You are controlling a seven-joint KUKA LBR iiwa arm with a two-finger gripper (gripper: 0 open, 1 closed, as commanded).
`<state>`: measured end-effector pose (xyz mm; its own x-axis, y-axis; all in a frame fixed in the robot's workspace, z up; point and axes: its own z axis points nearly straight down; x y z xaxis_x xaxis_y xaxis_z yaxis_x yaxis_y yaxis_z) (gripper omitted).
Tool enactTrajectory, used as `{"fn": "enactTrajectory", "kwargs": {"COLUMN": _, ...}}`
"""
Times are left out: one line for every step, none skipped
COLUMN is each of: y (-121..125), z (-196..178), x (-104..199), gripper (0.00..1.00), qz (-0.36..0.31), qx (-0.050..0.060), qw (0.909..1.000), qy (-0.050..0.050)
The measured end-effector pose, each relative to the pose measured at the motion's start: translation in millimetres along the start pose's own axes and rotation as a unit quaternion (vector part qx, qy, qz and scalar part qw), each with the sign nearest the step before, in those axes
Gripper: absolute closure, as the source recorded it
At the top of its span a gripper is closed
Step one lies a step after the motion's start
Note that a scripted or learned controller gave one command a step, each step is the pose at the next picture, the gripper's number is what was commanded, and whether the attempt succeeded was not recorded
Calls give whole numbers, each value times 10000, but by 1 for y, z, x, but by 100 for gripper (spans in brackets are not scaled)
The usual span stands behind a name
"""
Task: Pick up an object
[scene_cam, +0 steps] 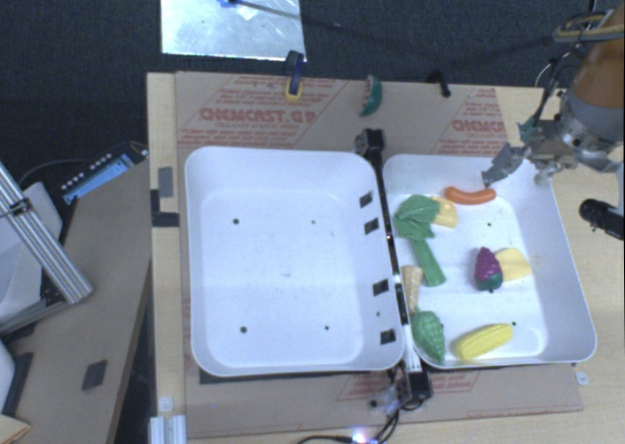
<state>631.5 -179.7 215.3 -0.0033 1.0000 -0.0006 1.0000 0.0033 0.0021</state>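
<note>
The right bin [564,266] holds several toy foods. An orange sausage [470,195] lies near its far edge. Beside it are a green leafy piece [416,215] and a small yellow piece [445,217]. A purple eggplant [487,268] touches a yellow block [515,263] mid-bin. A yellow corn cob [483,340] and a green vegetable [428,334] lie at the near edge. My gripper [520,170] hangs over the bin's far right corner, just right of the sausage. Its fingers are spread open with nothing between them.
The left bin [210,237] stands beside the right one, with a black hinge strip [383,237] between them. A pale cone [412,287] and a green stalk [431,263] lie by that strip. A metal plate [229,3] lies beyond the bins.
</note>
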Motion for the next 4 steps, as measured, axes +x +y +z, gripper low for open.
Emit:
{"fn": "enactTrajectory", "kwargs": {"y": 38, "z": 136, "x": 56, "gripper": 0, "qz": -34, "qx": -8, "qw": 10000, "qy": 7}}
{"fn": "enactTrajectory", "kwargs": {"y": 10, "z": 23, "x": 181, "gripper": 0, "qz": -68, "qx": -46, "qw": 10000, "qy": 33}}
{"fn": "enactTrajectory", "kwargs": {"y": 9, "z": 19, "x": 172, "gripper": 100, "qz": -14, "qx": -13, "qw": 10000, "qy": 10}}
{"fn": "enactTrajectory", "kwargs": {"y": 23, "z": -85, "x": 224, "gripper": 100, "qz": -34, "qx": -61, "qw": 10000, "qy": 17}}
